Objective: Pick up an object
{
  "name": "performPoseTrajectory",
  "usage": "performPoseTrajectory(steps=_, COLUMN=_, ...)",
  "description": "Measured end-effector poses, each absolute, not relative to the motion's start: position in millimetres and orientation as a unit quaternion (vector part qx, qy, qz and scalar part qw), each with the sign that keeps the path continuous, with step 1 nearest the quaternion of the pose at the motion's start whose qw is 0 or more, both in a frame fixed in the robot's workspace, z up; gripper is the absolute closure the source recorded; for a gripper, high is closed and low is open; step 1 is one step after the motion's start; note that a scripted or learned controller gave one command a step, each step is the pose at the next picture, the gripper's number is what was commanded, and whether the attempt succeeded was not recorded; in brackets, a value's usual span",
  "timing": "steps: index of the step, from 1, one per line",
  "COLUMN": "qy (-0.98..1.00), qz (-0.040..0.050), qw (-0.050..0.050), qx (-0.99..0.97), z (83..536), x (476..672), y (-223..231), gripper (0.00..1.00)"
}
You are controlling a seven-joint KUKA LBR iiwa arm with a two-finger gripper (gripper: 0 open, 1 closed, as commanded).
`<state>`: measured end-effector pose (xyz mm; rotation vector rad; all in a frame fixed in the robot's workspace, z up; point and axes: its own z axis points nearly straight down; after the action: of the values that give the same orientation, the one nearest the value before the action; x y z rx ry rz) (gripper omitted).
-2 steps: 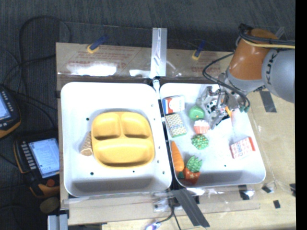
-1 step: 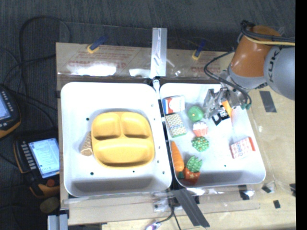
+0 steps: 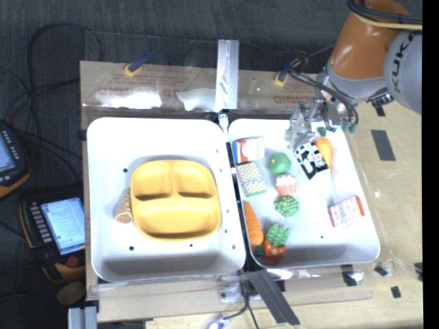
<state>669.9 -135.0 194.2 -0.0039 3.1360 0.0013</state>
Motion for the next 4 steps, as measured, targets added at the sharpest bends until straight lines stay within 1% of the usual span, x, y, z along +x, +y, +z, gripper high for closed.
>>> performPoseTrajectory(steps=1, qy=1.000, qz=0.0006, qw=0.003, qx=0.009, z=262, x=669.9, y=-101, gripper=1.00)
performPoseTrajectory(steps=2, qy=1.000, qz=0.0009, qw=0.005, qx=0.009, z=271, x=670.9, y=-100, gripper=1.00)
performPoseTrajectory(steps=3, qy=0.998, qz=-0.0002, qw=0.001, qx=-0.056, z=208, x=631.3, y=-61, gripper=1.00)
performPoseTrajectory(steps=4, qy=0.996, qz=-0.0007, qw=0.003, qx=0.085, z=264, x=667.3, y=-114, gripper=1.00)
